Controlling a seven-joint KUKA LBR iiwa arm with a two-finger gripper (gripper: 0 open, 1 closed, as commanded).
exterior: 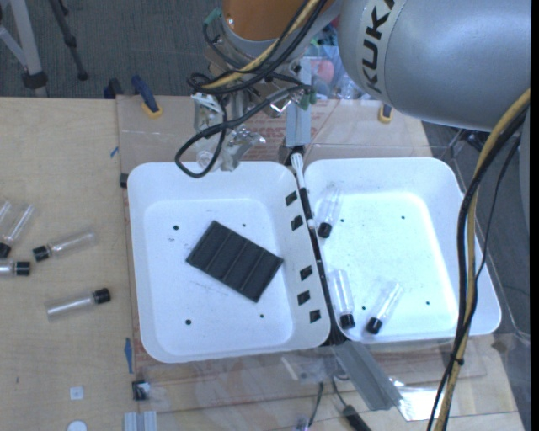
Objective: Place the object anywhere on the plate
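Far left of the end effector, on the bare wooden worktop (59, 353): several clear vials with black caps, loose. One at the picture's left edge (15, 220), one angled vial (63, 245), one short at the edge (13, 268), one lower down (77, 300).

Left white bin (139, 252), below and left of the end effector: a dark ribbed rectangular plate (234, 260) lies flat near its middle, turned at a slant. Nothing rests on the plate. A few small black dots mark the bin floor.

End effector (240, 139) sits at top centre, above the back rim of the left bin, under the orange band (253, 17). Black and yellow cables loop around it, and a black cable loop (198, 156) hangs over the bin's back edge. Metal finger parts are a cluttered blur; cannot tell whether it is open or closed, and nothing is seen held.

Divider between the bins (303, 252), below and slightly right of the end effector: a row of black clips along it.

Right white bin (455, 194), below and right of the end effector: three clear vials with black caps. One near the divider, upper part (326, 212); one by the divider at the front (342, 296); one just beside it, tilted (381, 306). All well apart from the plate, with the divider between.

The grey arm (455, 50) fills the top right, and a yellow-black cable (467, 252) runs down over the right bin's edge.
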